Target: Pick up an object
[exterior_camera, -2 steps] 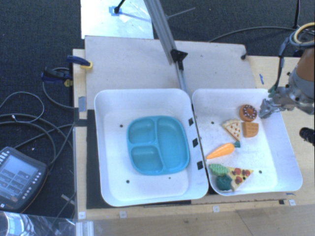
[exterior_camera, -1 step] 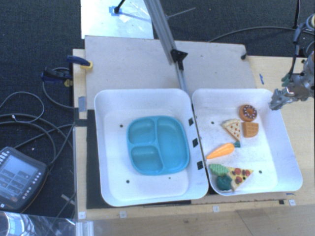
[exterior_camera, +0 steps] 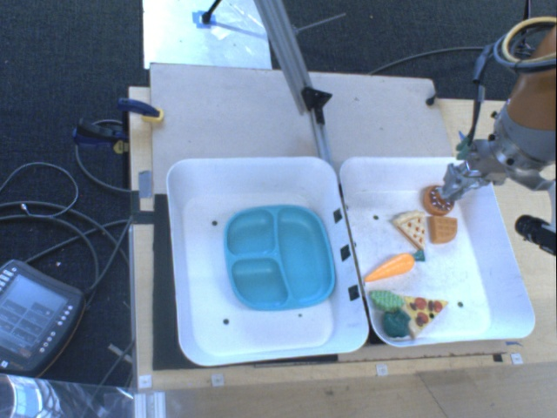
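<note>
Presumably for a grasp, the claw [exterior_camera: 452, 190] is lowered onto the round brown toy [exterior_camera: 436, 201] at the right bin's [exterior_camera: 513, 312] far side, though its opening cannot be told.

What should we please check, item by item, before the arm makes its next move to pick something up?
1. Gripper over right white bin: ok.
2. Round brown doughnut toy directly at gripper tip: ok.
3. Doughnut held: cannot tell.
4. Doughnut apart from tan toast piece: cannot tell, they look close.
5. Orange carrot toy and pizza slice toy away from gripper: ok.
6. Blue divided plate in left bin, out of the way: ok.
</note>
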`<state>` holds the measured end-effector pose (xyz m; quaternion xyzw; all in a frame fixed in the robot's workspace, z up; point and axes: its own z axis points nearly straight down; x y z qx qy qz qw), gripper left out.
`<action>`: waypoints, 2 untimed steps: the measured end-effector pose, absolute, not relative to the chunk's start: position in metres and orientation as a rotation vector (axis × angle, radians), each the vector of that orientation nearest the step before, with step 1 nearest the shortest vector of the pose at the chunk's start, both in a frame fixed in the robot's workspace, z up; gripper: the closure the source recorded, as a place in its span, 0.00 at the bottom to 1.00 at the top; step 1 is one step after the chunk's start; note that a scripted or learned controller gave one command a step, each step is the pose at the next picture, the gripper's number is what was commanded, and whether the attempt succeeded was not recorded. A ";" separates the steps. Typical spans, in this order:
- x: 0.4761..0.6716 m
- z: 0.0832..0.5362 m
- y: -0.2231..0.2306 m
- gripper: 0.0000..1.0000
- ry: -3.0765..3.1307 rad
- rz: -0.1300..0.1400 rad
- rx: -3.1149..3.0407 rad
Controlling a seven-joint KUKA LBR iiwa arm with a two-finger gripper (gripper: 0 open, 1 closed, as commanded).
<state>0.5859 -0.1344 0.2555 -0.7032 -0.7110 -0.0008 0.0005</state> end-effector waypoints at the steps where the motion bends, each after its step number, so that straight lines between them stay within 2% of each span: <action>1: 0.587 0.261 -0.080 1.00 -2.234 -0.005 -2.209; 2: 0.579 0.262 -0.027 1.00 -2.233 -0.004 -2.209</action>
